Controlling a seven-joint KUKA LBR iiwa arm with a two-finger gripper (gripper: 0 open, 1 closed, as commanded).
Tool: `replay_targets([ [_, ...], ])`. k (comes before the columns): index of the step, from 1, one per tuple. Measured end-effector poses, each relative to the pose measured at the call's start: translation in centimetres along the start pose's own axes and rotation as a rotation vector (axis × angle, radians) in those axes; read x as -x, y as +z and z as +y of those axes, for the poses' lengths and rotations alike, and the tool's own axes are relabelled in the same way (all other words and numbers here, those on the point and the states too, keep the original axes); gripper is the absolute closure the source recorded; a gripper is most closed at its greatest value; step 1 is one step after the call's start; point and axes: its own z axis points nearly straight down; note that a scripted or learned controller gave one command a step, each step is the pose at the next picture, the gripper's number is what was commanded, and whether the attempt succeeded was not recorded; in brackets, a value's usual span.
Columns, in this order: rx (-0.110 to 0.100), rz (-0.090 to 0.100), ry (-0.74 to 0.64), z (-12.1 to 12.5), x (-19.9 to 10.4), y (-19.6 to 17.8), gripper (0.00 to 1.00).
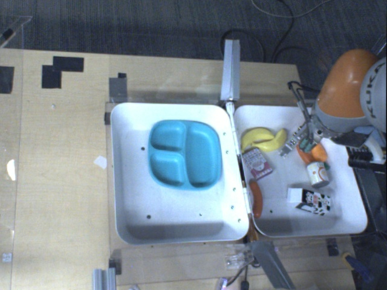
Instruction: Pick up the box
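A small white box with black patches (312, 200) lies flat near the front of the right bin (357, 222). A flat maroon and pink box (257, 164) lies by the bin's left wall. My gripper (298, 141) hangs over the back middle of the right bin, between a yellow banana (263, 139) and an orange carrot-like piece (314, 153). It sits well behind the patched box and to the right of the maroon one. Nothing shows in its grasp.
A red sausage-shaped toy (256, 199) lies along the right bin's left wall. A small white can (317, 173) stands just behind the patched box. The left bin (127, 180) holds a blue divided plate (184, 153). The arm's orange band (346, 86) overhangs the right bin's back corner.
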Motion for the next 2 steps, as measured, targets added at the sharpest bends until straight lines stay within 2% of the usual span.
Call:
replay_targets([
  [1,0.003,-0.004,-0.033,6.8,1.4,-8.3,1.0],
  [2,-0.001,-0.001,0.072,0.9,7.5,-4.1,1.0],
])
